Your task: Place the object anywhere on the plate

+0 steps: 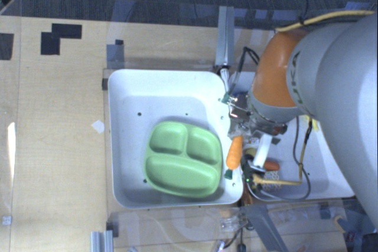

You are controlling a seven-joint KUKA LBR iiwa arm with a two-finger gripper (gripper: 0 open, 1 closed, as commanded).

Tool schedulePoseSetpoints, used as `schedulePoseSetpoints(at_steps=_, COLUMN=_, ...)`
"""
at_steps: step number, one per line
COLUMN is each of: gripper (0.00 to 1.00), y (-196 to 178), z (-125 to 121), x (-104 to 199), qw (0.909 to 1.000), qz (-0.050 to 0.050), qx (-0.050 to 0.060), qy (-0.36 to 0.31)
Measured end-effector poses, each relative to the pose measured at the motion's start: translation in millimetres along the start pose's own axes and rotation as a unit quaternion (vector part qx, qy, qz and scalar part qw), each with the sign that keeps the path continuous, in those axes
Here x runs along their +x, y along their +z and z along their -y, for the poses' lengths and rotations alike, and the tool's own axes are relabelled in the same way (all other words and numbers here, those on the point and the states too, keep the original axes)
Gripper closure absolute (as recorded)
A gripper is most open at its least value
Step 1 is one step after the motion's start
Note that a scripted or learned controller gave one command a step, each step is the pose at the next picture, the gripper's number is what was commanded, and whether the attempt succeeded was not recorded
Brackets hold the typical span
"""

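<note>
A green divided plate point(182, 157) lies in the left white bin point(127, 127), toward its front right. An orange carrot-shaped object point(234, 152) with a small green tip shows just right of the plate, over the wall between the two bins. Its upper end meets the underside of my gripper point(245, 137), which hangs below the orange wrist band over that wall. The wrist hides how the gripper meets the carrot, so I cannot tell whether it is held or resting on the bin's edge.
In the right bin point(331, 180), under the arm, lie a small red-orange item point(271, 166) and a pale stick-like utensil point(282, 183). The big grey arm covers most of that bin. Cables hang beside the wrist.
</note>
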State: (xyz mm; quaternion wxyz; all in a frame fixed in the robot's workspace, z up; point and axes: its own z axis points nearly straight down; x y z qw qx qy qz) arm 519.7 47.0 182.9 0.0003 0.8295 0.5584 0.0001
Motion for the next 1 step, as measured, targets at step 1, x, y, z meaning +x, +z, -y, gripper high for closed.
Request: schedulePoseSetpoints(at_steps=1, gripper=0.00, y=16.9, z=8.9, x=98.9, qw=0.9790, qz=0.000, qx=0.000, qy=-0.204)
